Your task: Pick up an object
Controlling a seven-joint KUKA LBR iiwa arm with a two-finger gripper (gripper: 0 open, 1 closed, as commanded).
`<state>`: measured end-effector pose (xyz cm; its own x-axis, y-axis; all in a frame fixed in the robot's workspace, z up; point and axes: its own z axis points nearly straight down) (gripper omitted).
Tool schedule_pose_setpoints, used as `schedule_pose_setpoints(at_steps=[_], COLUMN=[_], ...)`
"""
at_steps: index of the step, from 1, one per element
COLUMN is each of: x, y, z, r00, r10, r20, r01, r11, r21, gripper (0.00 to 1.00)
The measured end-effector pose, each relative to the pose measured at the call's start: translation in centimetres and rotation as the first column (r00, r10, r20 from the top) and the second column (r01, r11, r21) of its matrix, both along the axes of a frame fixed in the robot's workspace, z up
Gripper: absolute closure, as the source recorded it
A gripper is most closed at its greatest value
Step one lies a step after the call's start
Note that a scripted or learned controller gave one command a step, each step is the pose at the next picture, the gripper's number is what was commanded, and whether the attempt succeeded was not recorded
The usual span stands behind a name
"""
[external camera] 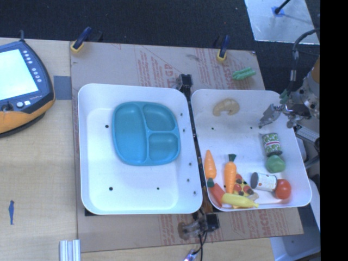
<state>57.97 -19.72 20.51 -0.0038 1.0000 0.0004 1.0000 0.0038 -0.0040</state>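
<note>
The hand [270, 116] reaches in from the right, fingers spread, holding nothing.

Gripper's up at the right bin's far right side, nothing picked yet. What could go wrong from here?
1. The gripper hangs close to the right bin's rim; a descent may clip the wall.
2. The green-labelled can and green ball sit close together; one may get knocked.
3. The toys near the carrot are crowded.

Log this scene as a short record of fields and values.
left bin: holds a blue divided plate
right bin: beige toy, green-labelled can, green lump, two carrots, tomato, yellow banana-like toy
gripper: over the right bin's far right side, above the can, nothing seen between its fingers
outside bins: green toy on the board; tablet at left
</note>
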Motion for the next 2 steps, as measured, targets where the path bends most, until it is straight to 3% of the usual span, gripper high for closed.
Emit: schedule_pose_setpoints(at_steps=[1, 2], x=[1.4, 7.7], y=[0.9, 7.1], z=[-11.4, -11.3], r00=[1.0, 1.0], r10=[0.004, 0.002], r20=[-0.002, 0.001], r01=[-0.004, -0.002], r11=[1.0, 1.0], r21=[0.0, 0.001], gripper=[0.0, 0.0])
